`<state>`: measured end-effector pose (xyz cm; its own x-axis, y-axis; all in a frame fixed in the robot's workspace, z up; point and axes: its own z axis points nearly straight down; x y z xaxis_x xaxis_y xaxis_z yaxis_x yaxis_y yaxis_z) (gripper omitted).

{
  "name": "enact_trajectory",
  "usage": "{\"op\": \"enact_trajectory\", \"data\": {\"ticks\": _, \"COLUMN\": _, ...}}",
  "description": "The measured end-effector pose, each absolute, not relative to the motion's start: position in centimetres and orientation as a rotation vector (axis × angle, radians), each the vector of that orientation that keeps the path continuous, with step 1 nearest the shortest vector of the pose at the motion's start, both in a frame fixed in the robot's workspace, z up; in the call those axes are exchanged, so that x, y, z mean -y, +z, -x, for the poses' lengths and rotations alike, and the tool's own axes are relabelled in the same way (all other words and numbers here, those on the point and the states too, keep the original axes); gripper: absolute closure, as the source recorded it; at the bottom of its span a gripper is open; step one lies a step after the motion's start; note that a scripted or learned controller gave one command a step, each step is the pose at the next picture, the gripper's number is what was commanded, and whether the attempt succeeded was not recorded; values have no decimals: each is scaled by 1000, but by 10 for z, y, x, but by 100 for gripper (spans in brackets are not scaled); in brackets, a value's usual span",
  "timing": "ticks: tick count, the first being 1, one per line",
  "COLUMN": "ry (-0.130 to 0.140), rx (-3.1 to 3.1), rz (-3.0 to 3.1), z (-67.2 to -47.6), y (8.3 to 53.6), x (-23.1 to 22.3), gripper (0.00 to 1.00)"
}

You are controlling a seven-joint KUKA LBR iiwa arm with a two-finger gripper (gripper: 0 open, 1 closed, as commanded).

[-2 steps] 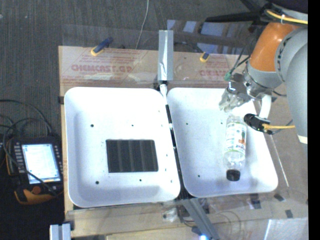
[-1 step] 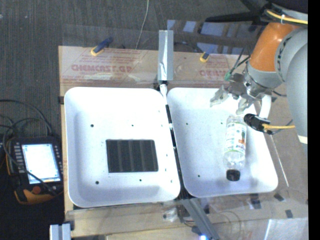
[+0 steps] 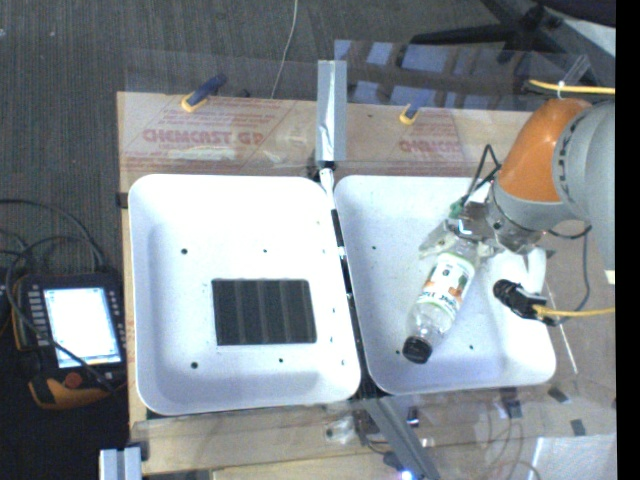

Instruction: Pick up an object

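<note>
Clear plastic bottle [image 3: 437, 305] lies tilted near the right bin's [image 3: 390, 218] right edge, gripper [image 3: 463, 236] right over its base; finger state, can't tell.

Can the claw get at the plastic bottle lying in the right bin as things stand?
Probably yes. The claw sits right over the upper end of the bottle, which lies on its side in the right bin with nothing over it.

Two bins sit side by side on the table [image 3: 200, 133]. In the left bin [image 3: 160, 218], a flat slatted panel [image 3: 264, 311] lies toward the frame's centre. In the right bin [image 3: 385, 238], a bottle [image 3: 438, 303] lies slanted, cap toward the lower edge. My hand [image 3: 468, 230] is at the bottle's upper end, reaching in from the right.
</note>
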<state>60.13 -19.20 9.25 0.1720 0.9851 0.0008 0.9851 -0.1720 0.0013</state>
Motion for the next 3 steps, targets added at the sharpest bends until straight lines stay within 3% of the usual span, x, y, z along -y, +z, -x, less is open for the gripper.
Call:
{"op": "enact_trajectory", "data": {"ticks": 1, "ry": 13, "rx": -2135, "rz": -2281, "z": -560, "y": 92, "x": 164, "gripper": 0}}
{"op": "enact_trajectory", "data": {"ticks": 2, "ry": 15, "rx": -2272, "rz": -2131, "z": -515, "y": 93, "x": 169, "gripper": 0}}
{"op": "enact_trajectory", "data": {"ticks": 3, "ry": 17, "rx": -2259, "rz": -2127, "z": -519, "y": 103, "x": 172, "gripper": 100}}
